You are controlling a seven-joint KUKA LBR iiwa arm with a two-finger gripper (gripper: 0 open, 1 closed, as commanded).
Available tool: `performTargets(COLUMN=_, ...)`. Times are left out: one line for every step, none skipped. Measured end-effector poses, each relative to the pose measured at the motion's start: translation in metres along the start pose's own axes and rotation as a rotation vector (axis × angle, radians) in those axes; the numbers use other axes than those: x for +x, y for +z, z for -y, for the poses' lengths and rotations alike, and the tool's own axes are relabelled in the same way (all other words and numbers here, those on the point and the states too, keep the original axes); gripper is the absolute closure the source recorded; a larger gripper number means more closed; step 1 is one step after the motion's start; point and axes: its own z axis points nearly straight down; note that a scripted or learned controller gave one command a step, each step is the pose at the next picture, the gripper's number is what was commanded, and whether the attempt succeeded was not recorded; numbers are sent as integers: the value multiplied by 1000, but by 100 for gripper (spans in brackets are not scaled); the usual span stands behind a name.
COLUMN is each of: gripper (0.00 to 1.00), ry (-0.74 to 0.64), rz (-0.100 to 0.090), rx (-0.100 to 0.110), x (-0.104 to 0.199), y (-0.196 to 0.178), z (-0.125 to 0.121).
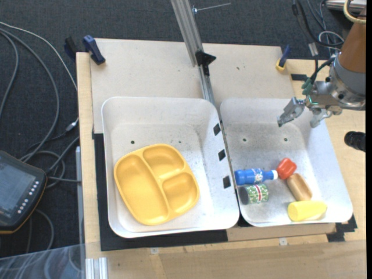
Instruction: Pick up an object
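Toys in rt bin front, hand apart above, open

No legible text or labels.

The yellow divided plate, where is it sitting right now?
The yellow divided plate lies flat in the left bin, toward its near edge, apart from the bottle and other items across the divider in the right bin.

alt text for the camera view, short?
The robot's open hand hovers over the right bin, holding nothing; a blue bottle and other small items lie near that bin's front. The left bin holds a yellow divided plate.
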Motion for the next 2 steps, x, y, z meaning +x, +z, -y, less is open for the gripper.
performTargets(gripper=0, ry=0, rz=0, rx=0, x=0, y=0, z=0)
performTargets(gripper=0, ry=1, rz=0, rx=4, x=2, y=42, z=-2)
